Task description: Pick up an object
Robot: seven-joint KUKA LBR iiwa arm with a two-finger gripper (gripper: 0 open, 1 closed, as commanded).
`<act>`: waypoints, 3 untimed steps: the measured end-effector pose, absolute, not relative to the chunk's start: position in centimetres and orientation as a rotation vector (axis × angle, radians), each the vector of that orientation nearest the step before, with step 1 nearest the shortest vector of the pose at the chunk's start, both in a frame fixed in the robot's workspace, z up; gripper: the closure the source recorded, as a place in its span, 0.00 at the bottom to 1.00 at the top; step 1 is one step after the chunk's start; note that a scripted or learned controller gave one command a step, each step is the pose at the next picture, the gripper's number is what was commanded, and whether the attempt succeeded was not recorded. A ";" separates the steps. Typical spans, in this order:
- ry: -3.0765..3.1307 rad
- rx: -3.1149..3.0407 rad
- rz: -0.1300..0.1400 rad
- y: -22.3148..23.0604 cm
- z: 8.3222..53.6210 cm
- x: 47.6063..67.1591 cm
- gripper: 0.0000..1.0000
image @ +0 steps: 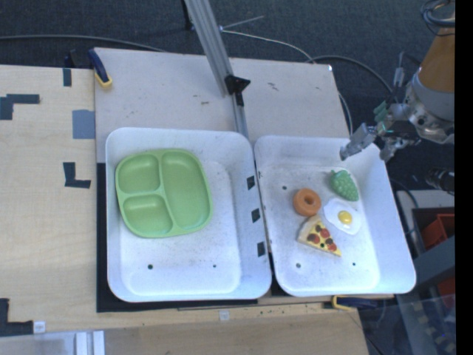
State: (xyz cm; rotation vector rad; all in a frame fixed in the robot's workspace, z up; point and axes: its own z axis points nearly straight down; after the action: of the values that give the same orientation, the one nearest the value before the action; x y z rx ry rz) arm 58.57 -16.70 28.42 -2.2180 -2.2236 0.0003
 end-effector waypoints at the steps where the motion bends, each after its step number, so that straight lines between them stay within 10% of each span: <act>1: -2.224 -2.218 0.001 -16.7 28.4 58.6 0.00; 3: -2.219 -2.217 0.008 -17.0 17.4 58.5 0.00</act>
State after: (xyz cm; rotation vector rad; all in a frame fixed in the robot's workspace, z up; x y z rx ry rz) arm 58.49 -17.02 17.36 -2.2171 -2.2193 0.0079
